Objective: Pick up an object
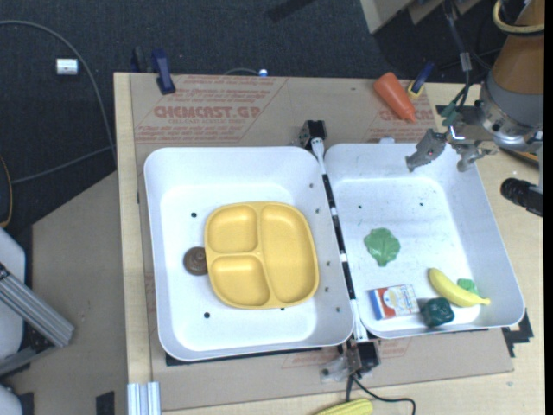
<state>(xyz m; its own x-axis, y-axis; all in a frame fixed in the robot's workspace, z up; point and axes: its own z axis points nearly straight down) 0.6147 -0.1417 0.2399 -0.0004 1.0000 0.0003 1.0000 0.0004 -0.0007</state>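
My tool (445,150) hung over the far right corner of the right bin (484,199), its two fingers spread apart and holding nothing. Along that bin's near edge lay a yellow banana (455,289), a dark green piece (436,312) and a small carton (393,302); a green leafy piece (381,245) sat mid-bin. The left bin (173,188) held a yellow divided plate (260,255)
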